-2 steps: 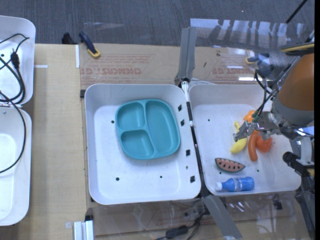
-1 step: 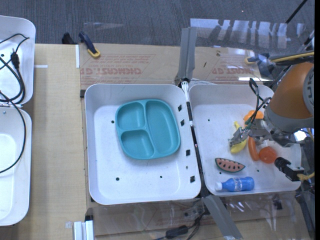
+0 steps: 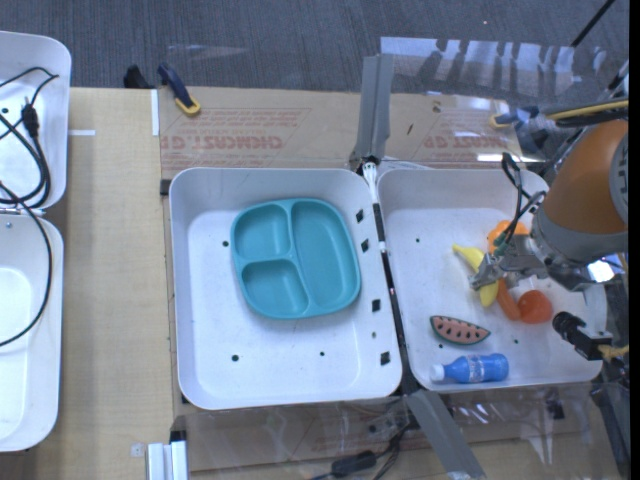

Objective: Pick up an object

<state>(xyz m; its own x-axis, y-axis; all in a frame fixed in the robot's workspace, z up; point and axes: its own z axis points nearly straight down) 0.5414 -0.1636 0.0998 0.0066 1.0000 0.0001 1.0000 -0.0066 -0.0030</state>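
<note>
Two white bins sit side by side on the bench. The left bin (image 3: 200,368) bears a teal divided plate (image 3: 296,258) near its centre. In the right bin (image 3: 420,208) the gripper (image 3: 490,271) hangs low over a yellow banana (image 3: 472,261); whether it is released or clenched I cannot tell. An orange piece (image 3: 527,306) lies at the gripper's four o'clock, a watermelon slice (image 3: 459,329) at seven o'clock, and a blue bottle (image 3: 475,369) at six o'clock by the near wall.
</note>
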